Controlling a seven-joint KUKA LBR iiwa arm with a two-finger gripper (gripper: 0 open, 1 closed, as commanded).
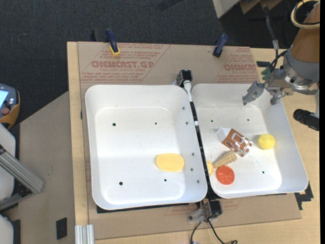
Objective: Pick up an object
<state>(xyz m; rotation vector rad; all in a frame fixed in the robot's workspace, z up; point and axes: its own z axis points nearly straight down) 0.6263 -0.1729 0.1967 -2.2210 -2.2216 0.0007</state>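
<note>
nothing picked yet, judging from how things lie. candidates all loose on the floor of the right-hand shallow white bin [289,151]: small round yellow ball [266,142] near the right wall; flat red-orange round disc [225,175] toward the near edge; tan cone-shaped piece [224,159] just above the disc; brown-and-white patterned block [237,142] with a pale scrap at its left, between cone and ball. further out, a flat yellow oval piece [169,162] alone in the left-hand shallow white bin [101,136], near its front.

two-finger grey gripper [263,95] up over the far end of the right bin, well apart from every piece; fingers spread, jaws open, nothing between them. left to do, by this reading: descend, close on one piece, lift.

in the way: cone, disc and block crowded close, so a clean grasp there looks harder; ball stands freer, though near the wall. brown cardboard sheet with red lettering [127,60] under both bins, blue clamps [112,43] at its far edge.
</note>
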